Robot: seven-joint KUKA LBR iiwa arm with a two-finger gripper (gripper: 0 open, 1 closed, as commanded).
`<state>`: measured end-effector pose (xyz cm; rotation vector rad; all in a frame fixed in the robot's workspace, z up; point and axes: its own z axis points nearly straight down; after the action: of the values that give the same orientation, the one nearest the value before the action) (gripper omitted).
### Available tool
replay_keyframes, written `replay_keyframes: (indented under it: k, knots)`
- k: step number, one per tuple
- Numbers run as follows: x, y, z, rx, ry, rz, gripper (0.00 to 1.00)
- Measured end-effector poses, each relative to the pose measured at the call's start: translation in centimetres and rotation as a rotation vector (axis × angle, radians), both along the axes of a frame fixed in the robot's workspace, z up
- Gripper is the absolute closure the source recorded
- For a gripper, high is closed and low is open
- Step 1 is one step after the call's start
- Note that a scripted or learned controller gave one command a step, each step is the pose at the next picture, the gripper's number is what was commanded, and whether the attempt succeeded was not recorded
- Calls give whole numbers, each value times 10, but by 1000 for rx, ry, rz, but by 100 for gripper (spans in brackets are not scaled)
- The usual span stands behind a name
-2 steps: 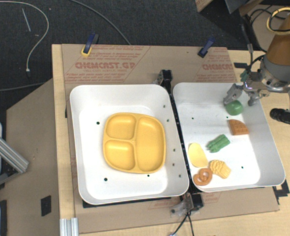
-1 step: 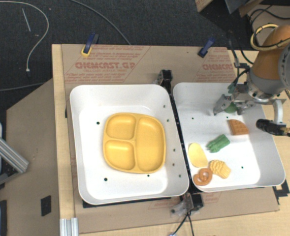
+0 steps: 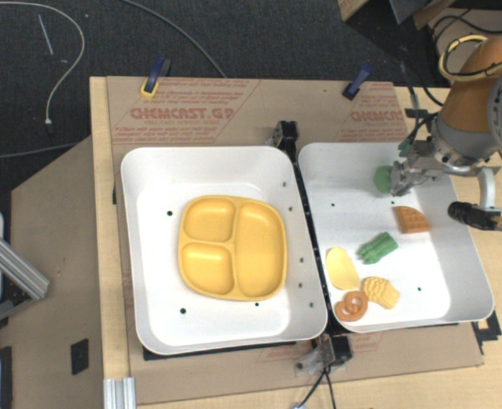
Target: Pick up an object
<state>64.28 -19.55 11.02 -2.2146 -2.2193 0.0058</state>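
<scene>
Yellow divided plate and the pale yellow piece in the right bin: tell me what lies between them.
In the camera view, the bins' adjoining rims lie between the plate and the pale yellow piece.

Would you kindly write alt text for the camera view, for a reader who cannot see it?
A grey robot arm's gripper is low in the right bin, beside a round green item. Nearer lie a brown piece, a green piece and three yellow-orange toy foods; the left bin holds a yellow divided plate.

Two bins are sitting side by side on the bench. A divided plate (image 3: 233, 247) is lying in the left bin (image 3: 148, 177). The right bin (image 3: 455, 271) is holding several toy foods: one round piece (image 3: 383, 179) far, beside the gripper (image 3: 401, 180), four others (image 3: 366, 284) clustering near, left of centre.
</scene>
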Motion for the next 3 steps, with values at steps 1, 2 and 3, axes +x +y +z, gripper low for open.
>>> replay_keyframes:
  k: [1,2,3]
  knots:
    - [5,-10,55,-4,-13,-1,100]
    - [11,-4,101,-3,-13,0,100]
    - [17,-9,147,-4,-13,0,100]
